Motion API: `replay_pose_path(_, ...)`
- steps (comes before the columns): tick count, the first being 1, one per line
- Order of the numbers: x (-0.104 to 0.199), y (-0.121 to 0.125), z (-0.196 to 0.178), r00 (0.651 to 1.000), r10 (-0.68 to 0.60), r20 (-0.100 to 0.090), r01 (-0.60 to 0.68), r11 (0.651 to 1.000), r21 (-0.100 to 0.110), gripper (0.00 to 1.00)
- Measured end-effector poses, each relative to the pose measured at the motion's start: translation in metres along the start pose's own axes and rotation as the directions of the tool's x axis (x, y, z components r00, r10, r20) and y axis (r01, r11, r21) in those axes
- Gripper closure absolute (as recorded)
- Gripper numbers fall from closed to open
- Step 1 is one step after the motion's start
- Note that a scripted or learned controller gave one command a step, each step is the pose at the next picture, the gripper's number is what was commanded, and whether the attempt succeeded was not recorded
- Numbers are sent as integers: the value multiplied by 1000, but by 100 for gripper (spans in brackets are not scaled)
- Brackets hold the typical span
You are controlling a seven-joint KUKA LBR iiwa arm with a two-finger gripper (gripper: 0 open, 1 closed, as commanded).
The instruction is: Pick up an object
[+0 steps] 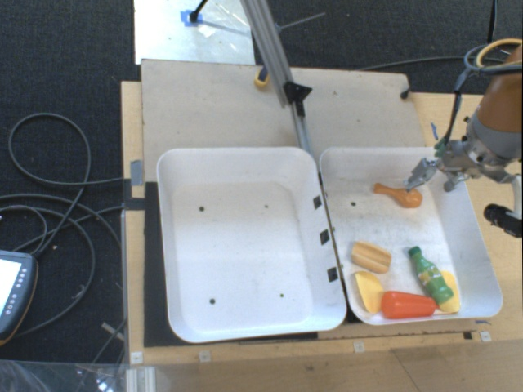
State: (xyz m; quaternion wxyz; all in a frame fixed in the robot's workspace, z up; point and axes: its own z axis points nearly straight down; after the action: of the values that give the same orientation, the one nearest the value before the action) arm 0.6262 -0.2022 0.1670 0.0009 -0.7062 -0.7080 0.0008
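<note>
My gripper [434, 175] hangs over the back right part of the right bin [474, 227], its fingers [422, 174] spread open. Just below and left of the fingertips lies an orange drumstick-shaped toy [399, 193], with nothing between the fingers. Toward the bin's front lie a tan bread roll [372, 257], a yellow wedge [368, 291], a red pepper [407, 305] and a green bottle [430, 277] resting on a yellow piece.
The left bin [237, 243] sits beside the right one, with black clips along the shared wall [325, 235]. A grey pole [274, 43] slants over the bench from the back. Cables and a handheld pendant [12, 288] lie on the floor at left.
</note>
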Motion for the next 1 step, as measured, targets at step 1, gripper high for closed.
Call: replay_pose_path(1, -2, -1, 42, 1000, 1, 0, -1, 1000, -1, 0)
